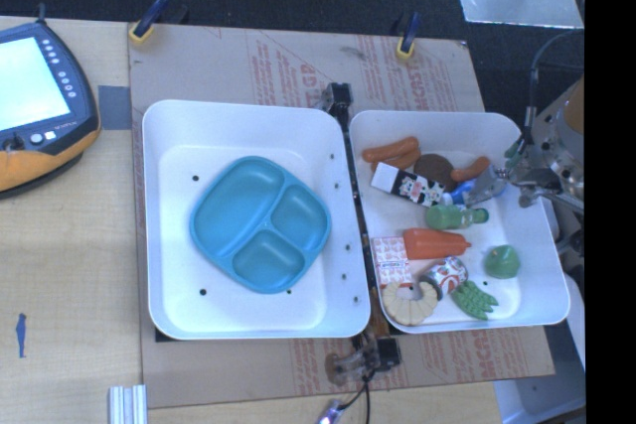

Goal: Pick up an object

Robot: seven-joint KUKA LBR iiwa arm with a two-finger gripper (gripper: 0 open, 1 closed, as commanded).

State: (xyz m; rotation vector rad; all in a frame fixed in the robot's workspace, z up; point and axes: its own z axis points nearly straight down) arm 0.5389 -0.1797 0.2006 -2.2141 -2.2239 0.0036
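Right bin (537,308), contents. Near the far wall: an orange-brown sausage (392,152) lying crosswise, a dark brown round piece (434,166) beside it, and a second small orange piece (469,170). A black-and-white carton (405,183) lies tilted on its side near the left wall. A green bottle-shaped toy (453,215) lies mid-bin, an orange carrot (433,243) below it. A green round item (502,261) sits toward the right wall. Along the near wall: a red-patterned packet (389,261), a bitten biscuit (408,304), a small can (448,273), a green leafy toy (475,299).
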